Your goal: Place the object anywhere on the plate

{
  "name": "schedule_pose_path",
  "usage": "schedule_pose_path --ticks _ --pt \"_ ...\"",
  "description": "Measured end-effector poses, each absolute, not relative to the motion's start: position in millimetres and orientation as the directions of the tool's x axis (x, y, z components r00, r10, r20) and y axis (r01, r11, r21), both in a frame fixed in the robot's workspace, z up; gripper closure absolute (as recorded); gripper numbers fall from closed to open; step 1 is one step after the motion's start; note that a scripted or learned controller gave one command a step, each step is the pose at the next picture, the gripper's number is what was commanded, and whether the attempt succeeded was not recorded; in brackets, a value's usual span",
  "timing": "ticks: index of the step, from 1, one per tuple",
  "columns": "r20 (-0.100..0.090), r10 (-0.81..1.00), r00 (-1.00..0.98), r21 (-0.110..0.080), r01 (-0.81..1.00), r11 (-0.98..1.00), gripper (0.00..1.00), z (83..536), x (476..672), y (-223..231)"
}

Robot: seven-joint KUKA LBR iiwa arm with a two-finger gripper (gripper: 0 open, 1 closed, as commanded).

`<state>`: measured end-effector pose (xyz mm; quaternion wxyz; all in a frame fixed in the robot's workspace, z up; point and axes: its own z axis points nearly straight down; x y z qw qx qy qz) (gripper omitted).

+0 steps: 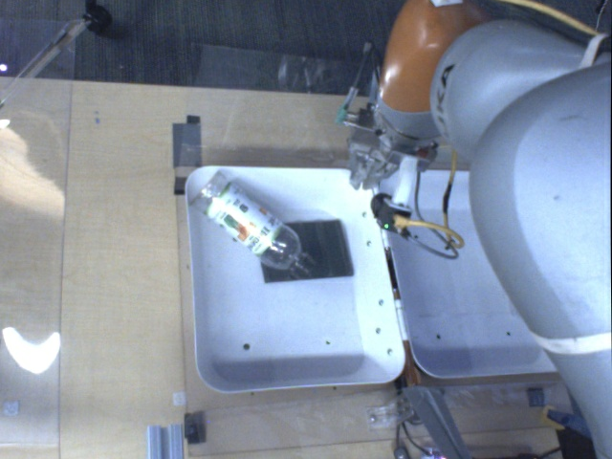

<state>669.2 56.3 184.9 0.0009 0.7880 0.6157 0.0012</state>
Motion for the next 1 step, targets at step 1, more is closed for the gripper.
schedule_pose_path --ticks 1 --pt "0.003 0.849 0.529 0.003 0.849 -0.529 1.00 186.0 669.2 64.2"
